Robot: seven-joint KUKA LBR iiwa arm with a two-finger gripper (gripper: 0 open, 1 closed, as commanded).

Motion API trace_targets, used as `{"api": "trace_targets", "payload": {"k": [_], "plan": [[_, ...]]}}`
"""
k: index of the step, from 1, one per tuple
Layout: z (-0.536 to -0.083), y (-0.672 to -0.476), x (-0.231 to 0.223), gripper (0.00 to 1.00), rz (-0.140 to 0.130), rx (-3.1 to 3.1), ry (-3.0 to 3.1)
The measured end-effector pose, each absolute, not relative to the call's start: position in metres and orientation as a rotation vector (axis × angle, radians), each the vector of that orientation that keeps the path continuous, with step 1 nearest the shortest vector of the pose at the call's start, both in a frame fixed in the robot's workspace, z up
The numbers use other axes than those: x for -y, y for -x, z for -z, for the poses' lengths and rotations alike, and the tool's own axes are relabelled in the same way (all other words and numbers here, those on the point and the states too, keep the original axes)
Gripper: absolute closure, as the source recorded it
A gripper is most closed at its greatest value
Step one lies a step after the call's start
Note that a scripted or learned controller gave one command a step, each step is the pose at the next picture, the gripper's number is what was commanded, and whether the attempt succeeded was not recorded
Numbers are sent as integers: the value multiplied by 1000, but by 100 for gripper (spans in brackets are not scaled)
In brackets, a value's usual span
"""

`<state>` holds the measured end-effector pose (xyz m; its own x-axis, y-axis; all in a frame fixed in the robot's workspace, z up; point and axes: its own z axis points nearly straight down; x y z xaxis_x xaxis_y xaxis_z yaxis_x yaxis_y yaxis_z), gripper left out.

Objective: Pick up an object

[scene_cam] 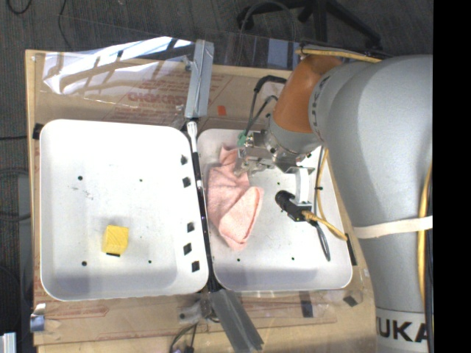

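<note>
A pink cloth lies crumpled in the right bin, along its left side. My gripper is low over the cloth's upper end, at the bin's upper left; its tips are hard to make out against the fabric. A small yellow block sits in the left bin, near its lower left area, far from the gripper.
A metal divider with small black clips separates the two bins. The arm's large grey body covers the right bin's right side. Clear plastic sheeting lies behind the left bin.
</note>
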<state>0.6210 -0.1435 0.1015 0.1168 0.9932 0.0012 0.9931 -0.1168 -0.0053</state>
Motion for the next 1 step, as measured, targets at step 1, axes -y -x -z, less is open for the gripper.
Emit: {"api": "trace_targets", "payload": {"k": [1], "plan": [[-208,-657,133,100,-1,2346,2088]]}}
